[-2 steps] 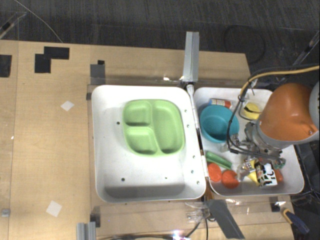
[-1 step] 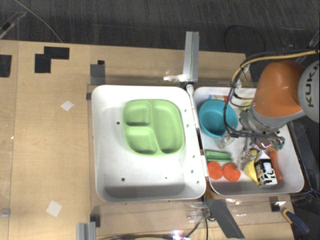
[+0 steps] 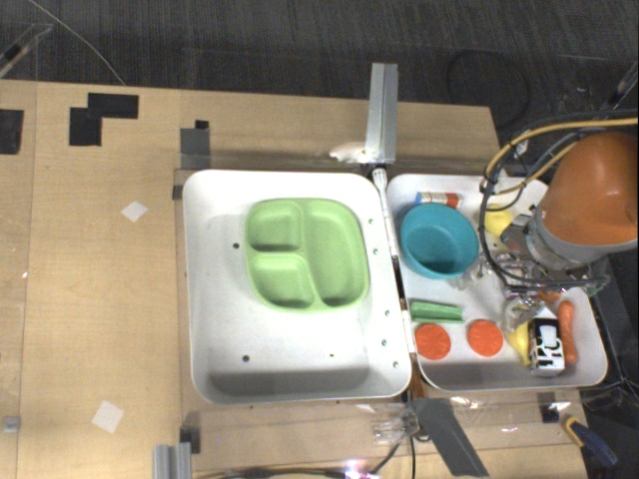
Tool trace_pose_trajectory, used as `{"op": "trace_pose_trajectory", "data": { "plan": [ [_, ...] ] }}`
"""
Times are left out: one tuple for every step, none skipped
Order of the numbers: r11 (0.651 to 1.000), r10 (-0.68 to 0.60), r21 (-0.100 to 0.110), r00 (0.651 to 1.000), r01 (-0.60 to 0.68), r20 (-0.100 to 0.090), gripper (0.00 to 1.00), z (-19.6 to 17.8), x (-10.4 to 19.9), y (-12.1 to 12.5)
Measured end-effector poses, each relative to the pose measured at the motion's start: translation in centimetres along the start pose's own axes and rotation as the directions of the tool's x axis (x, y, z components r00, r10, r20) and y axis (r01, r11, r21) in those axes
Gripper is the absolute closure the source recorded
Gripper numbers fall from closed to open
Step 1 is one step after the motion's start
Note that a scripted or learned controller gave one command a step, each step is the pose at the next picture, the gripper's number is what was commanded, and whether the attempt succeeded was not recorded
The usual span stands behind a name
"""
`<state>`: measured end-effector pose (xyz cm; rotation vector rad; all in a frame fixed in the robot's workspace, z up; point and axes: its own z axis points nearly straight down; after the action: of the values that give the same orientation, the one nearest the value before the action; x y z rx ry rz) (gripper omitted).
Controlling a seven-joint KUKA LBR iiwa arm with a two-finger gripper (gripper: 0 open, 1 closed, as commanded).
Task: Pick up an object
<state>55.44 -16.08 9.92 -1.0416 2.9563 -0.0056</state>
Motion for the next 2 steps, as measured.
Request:
{"op": "trace_pose_trajectory", "data": {
  "plan": [
    [0.998, 0.057, 0.000, 0.997, -0.058, -0.044, 0.00, 0.8, -2.2, 1.5],
    [1.000, 0.018, 0.010, 1.000, -0.018, 0.004, 0.00, 0.7, -2.1, 4.4]
  ]
}}
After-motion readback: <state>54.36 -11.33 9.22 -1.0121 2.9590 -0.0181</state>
